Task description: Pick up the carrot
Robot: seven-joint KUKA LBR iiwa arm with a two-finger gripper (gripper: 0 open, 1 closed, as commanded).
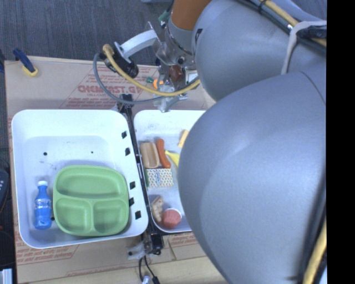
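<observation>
Camera view looked down on a desk [61,91] with two white bins side by side. The left bin [28,127] held a green plate [91,199] with three parts. A small blue bottle [42,205] stood just beside the plate, on its left, near the bin's wall.

The right bin [145,119] was partly hidden by the big grey arm [255,166], which covered most of that side. In the part that could be seen, the carrot [162,152] lay near the middle, long and orange. It was touching a tan bun-like thing [148,155] on its left. A yellow thing [173,158] poked out just to the carrot's right, and its far end went under the arm. Below the carrot sat a small box with dots [160,177]. Lower still were a brownish piece of food [157,206] and a round red thing [171,217], close together near the bin's front edge.

The hand [166,102] hung above the far edge of the right bin, over the brown desk, well apart from the carrot. Yellow and grey cables [119,66] looped around it. An orange band [186,11] showed higher up on the arm. It was too blurry and crowded there to tell if the hand was spread or pressed together. Nothing could be seen in it.

A blue and yellow clip [25,62] lay at the far left corner of the desk.
</observation>
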